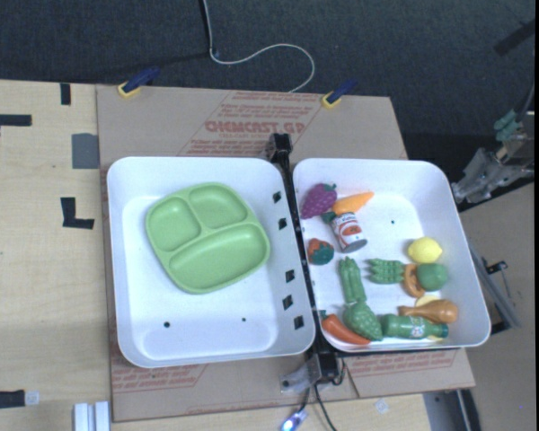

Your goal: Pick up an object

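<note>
Lying jumbled, glossy plastic toy foods [352, 281] in right bin [391, 171], gripper [506, 157] state unreadable.

Both bins, the left bin [135, 330] and the right bin [431, 182], look like smooth white plastic with a soft sheen. In the left bin lies a green tray [208, 236] of matt, smooth plastic. The toys [377, 285] in the right bin look like glossy moulded plastic. Under the bins lies a sheet of matt brown cardboard [242, 119], printed in red, on a pale wood-look table [27, 268].
</note>
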Controlling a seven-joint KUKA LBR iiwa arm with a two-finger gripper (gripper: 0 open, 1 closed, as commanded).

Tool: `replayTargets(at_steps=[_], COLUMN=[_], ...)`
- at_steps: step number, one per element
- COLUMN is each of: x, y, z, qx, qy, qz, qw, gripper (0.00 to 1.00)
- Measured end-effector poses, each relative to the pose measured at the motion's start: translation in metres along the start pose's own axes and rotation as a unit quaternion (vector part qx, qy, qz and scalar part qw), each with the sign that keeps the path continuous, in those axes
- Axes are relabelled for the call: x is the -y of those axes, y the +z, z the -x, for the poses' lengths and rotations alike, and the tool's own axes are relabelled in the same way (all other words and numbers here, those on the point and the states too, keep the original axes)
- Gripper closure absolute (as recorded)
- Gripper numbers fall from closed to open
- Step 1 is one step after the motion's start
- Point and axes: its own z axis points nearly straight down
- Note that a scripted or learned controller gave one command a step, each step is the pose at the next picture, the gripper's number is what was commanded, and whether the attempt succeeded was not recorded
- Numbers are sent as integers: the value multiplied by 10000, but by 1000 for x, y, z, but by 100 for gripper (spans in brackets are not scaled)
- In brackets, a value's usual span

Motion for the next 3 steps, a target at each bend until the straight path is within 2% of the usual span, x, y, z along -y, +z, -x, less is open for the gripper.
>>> replayTargets(at_steps=[1,2,3], x=[0,0,0], y=[78,26,-93], z=[-18,-122,-154], qx=[-5,-12,-5], qy=[-18,-81,-34], qz=[-31,33,72], qw=[10000,10000,10000], gripper=[100,100,100])
